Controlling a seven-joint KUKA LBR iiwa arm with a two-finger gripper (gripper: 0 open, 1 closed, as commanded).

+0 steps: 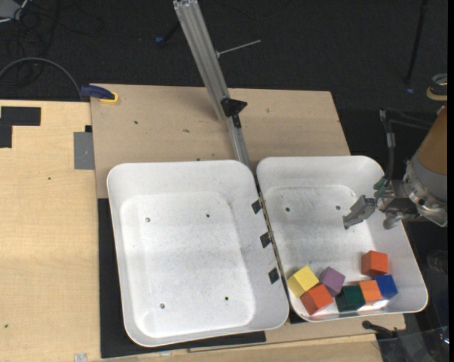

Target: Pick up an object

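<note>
Because the blocks lie packed in the near corner of the right bin, a grasp there can easily fail. The gripper hangs above the bin's far right part, its fingers spread and holding nothing. The red cube is nearest to it; the orange and blue ones touch, so a finger may land on a neighbour or the wall.

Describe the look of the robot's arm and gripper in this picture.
The arm enters from the right with an orange-tan band above a grey metal wrist. Its gripper is grey metal with dark fingers and a small green spot near its base.
</note>
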